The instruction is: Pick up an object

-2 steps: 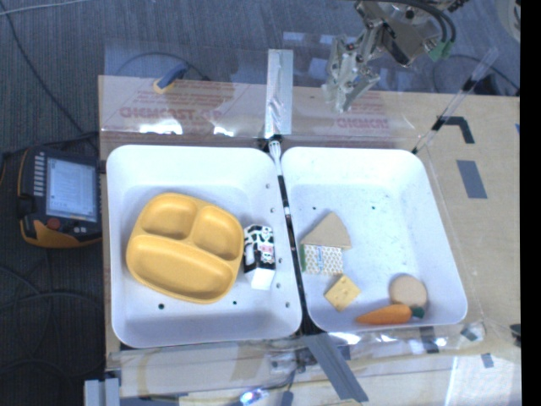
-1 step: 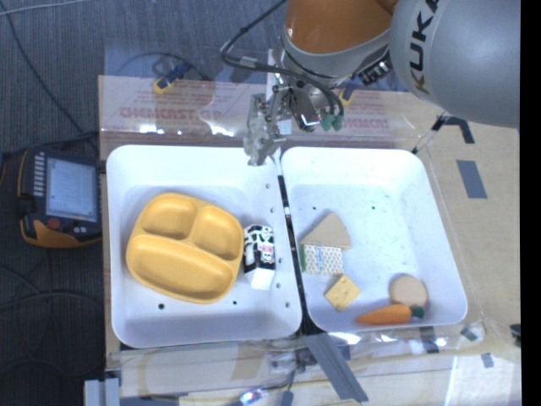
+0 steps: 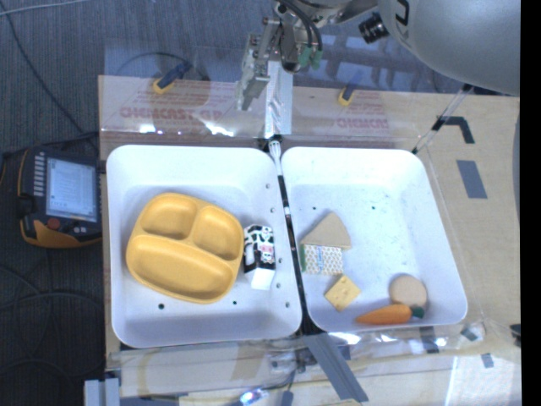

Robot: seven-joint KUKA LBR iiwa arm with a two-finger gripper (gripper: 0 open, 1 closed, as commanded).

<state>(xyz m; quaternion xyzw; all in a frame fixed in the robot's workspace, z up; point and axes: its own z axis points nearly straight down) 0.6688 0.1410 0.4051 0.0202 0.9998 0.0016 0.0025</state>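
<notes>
The arm (image 3: 448, 19) is being seen at the top right, reaching in above the far edge of the bins; the gripper (image 3: 258, 79) is being held above the worktop (image 3: 490, 218), just beyond the seam between the two bins, well apart from every object; nothing is being seen between its fingers, and whether they are being kept open or closed cannot be told.

In the left bin (image 3: 127, 167) a yellow tray (image 3: 182, 245) with three compartments is lying; a small black-and-white cow carton (image 3: 259, 256) is lying just beside the tray's right edge, near the dividing wall.

In the right bin (image 3: 406, 176) a tan wedge (image 3: 328, 229) is lying near the left wall; a patterned square (image 3: 322, 260) is touching its near edge; a yellow cracker (image 3: 341, 292) is lying just in front of that; a round tan piece (image 3: 408, 290) is resting near the front right corner, with a carrot (image 3: 386, 315) just in front of it, beside the front wall.

A handheld pendant (image 3: 57, 197) is lying on the floor left of the bins.
</notes>
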